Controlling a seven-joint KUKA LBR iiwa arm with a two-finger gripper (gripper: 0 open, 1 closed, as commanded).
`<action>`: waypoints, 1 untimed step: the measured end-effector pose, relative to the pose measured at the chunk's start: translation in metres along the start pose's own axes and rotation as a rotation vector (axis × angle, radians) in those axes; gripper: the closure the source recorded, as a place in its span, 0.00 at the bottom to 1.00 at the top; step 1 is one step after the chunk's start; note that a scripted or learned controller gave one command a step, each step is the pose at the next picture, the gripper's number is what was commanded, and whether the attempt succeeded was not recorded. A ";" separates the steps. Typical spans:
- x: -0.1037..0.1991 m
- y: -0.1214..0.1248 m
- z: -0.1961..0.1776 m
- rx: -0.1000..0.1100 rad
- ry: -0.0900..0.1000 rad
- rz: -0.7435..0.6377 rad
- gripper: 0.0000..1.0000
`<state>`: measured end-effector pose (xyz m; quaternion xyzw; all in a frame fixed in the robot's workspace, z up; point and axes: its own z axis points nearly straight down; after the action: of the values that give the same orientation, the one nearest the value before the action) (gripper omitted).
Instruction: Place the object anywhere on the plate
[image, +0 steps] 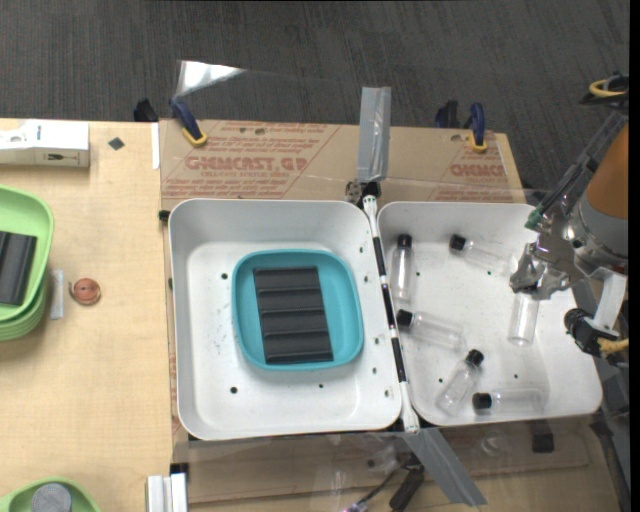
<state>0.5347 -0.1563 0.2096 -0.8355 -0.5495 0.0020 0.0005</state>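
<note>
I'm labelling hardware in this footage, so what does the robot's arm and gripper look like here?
At the right edge of the camera view, the arm shows a broad orange band with grey casing below it. Under that sits a silvery metal wrist block carrying the two-finger gripper, made of pale grey metal parts. Thin dark cables run diagonally along the arm, one with a small green fitting, and a yellow-and-black loop sits at the top right corner.

The teal plate (297, 308) sits centred in the left bin (200, 330). A dark ribbed insert (292, 314) covers its middle, leaving bare rim on all sides. White bin floor is open around the plate. The raised divider (384, 300) between the bins lies across any path from the right bin (500, 260). In the right bin, clear vials (402, 262) lie scattered near the divider and along the front. The gripper (527, 285) hangs over the right bin's right side.
</note>
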 end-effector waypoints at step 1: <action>0.060 -0.053 0.001 0.001 0.001 -0.215 1.00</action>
<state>0.5100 -0.0808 0.2082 -0.7716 -0.6361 0.0018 0.0012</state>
